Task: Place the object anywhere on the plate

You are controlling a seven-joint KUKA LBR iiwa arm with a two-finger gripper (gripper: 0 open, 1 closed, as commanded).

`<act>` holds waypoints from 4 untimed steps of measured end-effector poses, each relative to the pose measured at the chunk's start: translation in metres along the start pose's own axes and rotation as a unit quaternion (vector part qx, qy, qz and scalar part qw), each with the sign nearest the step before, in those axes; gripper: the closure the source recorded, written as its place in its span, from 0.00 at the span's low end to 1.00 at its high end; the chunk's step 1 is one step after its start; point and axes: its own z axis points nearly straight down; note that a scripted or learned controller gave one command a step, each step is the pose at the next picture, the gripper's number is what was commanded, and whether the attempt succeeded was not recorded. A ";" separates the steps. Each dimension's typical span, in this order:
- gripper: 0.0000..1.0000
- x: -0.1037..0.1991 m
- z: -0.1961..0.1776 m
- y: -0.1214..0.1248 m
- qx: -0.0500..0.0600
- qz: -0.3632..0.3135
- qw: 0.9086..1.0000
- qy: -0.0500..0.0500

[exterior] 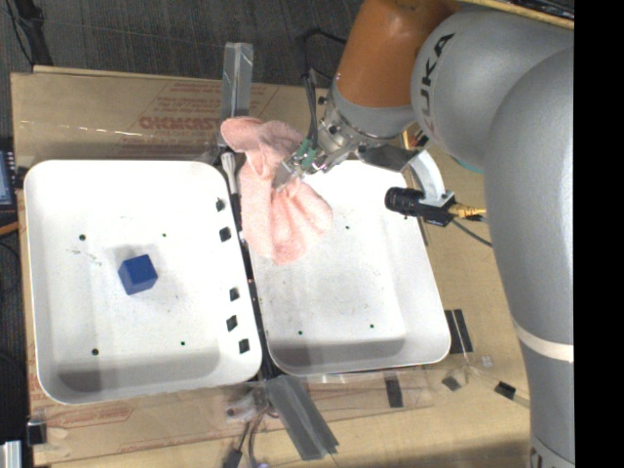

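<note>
A pink cloth (276, 198) is draped across the divider between the two bins, mostly over the far left part of the right bin (390, 300). It gathers up to a peak at my gripper (296, 167), which is shut on a fold of the cloth there. The cloth's far end (255, 135) lies over the back rim. Over in the left bin (58, 222), a small blue cube (138, 273) sits on the floor, well away from the gripper.
The arm's grey body and orange band (390, 47) reach in from the right over the right bin's far corner. A black fitting with a cable (419, 204) sticks out by the wrist. Cardboard (117, 105) lies under the bins.
</note>
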 end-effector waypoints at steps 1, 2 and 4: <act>1.00 0.003 0.022 0.002 0.000 -0.005 1.000 0.000; 1.00 0.047 0.028 0.026 0.000 -0.207 0.978 0.000; 1.00 0.114 0.021 0.087 -0.002 -0.498 0.867 -0.003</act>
